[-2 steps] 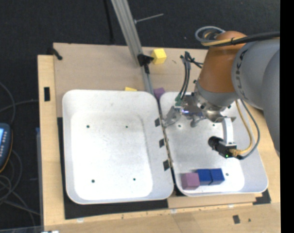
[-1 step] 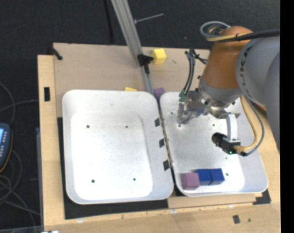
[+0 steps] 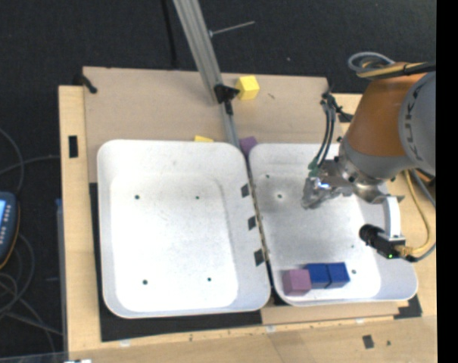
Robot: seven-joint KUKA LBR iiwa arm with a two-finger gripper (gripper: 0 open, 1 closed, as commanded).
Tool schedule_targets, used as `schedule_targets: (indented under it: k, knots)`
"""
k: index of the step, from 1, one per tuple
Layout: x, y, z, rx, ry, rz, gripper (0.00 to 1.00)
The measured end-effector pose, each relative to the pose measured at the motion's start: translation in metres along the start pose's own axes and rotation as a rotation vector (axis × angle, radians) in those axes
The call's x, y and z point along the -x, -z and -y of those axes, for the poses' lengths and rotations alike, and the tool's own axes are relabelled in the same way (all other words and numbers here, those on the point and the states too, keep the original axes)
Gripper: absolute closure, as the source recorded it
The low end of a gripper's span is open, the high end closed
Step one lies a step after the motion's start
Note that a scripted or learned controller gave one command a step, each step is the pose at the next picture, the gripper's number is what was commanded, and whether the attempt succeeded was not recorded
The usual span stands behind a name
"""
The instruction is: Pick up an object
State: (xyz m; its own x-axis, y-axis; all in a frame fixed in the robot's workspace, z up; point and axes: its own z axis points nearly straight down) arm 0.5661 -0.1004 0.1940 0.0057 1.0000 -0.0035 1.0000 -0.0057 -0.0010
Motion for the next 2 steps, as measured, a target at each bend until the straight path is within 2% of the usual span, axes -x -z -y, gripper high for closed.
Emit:
schedule_targets:
  k: [1,2]
  knots:
    - [0.0844,-0.0601,0.0077,-0.003,-0.002,0.001,1.00]
    - [0.0790,-0.0572,0.0049,0.003,0.002,-0.003,0.00]
